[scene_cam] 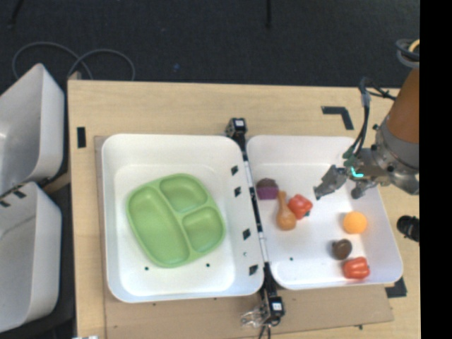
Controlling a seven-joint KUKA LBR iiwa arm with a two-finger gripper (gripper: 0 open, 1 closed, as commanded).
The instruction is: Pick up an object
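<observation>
- Camera view, right bin [311, 150]: the objects cluster at centre and lower right; open white floor runs along its upper edge.
- Purple block [266, 188] by the divider; tan pear [284, 216] touching a red pepper [300, 205]; orange ball [355, 222], brown ball [342, 248] and second red pepper [356, 268] towards the lower right.
- Left bin [116, 274]: green divided plate [176, 219].
- Gripper [345, 183] hangs at the right bin's right side, fingers apart, holding nothing; the arm [404, 119] enters from the right edge of the frame.
</observation>
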